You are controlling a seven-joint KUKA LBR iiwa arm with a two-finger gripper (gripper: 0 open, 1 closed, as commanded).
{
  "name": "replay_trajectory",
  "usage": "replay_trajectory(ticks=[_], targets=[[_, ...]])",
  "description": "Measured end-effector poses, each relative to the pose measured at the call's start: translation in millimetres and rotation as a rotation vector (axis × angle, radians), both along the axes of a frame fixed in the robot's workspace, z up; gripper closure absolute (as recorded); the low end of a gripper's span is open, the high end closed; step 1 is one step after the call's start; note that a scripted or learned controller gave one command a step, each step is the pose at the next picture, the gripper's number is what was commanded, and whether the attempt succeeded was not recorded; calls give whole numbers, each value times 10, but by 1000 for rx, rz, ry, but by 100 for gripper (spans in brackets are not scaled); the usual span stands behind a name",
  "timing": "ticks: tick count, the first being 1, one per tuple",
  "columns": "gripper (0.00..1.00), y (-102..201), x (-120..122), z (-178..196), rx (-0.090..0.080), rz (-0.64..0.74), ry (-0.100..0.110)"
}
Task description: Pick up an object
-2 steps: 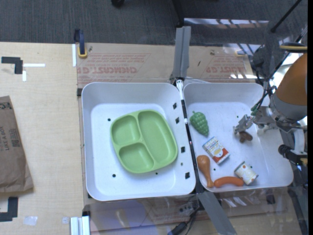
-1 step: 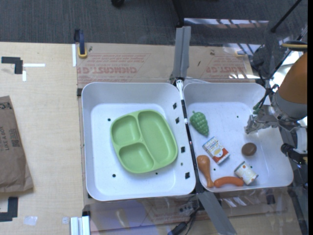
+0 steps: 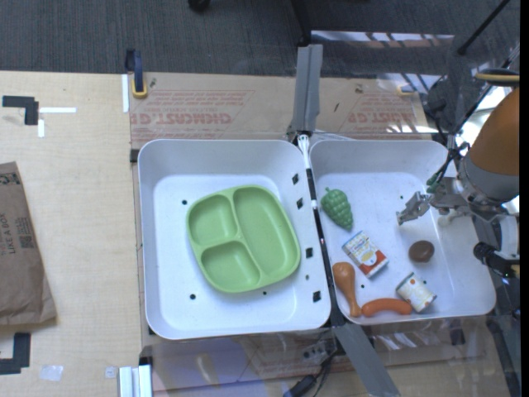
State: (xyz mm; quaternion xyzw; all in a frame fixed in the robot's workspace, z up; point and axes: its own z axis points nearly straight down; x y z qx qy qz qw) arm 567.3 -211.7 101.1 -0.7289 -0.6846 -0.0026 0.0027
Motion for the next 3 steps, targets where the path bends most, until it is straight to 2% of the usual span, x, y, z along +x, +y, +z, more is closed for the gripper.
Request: replay_trajectory(ticks=[1, 2, 3], targets=[[0, 3, -404, -100, -2, 81, 3], [0, -18, -577, -97, -1, 132, 1], [100, -51, -584, -8, -6, 127, 1]])
